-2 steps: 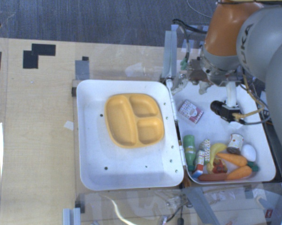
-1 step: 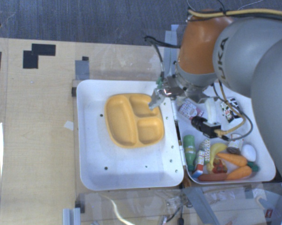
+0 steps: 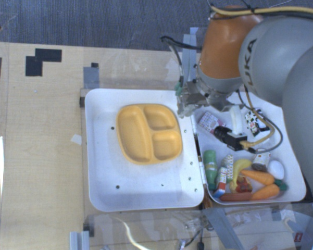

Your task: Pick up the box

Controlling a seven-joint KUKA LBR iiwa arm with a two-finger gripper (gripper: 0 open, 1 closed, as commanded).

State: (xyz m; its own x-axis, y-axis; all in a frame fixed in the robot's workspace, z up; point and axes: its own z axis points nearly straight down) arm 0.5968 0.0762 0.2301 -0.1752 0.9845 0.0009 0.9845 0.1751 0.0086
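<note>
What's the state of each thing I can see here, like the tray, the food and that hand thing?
Yellow tray: flat in the left bin, compartments bare.
Small box: lying in the right bin, not held.
Green bottle: lying down.
Carrots: piled at the near end.
Egg: resting whole.
Hand: low over the divide between the bins.

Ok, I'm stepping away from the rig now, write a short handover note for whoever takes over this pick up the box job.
Gripper: low over the inner edge of the two bins, near the yellow tray's top right corner. Its fingers are too hard to make out to say whether they are open or shut, and nothing shows between them.
Box: small, white and pink, lying in the right bin beside the gripper, under the arm's wrist.
Yellow tray: in the left bin, with three compartments.
Toy food: piled at the near end of the right bin.
Done: nothing that can be confirmed; the box lies in the bin.
Left: grasp the box and lift it.
</note>
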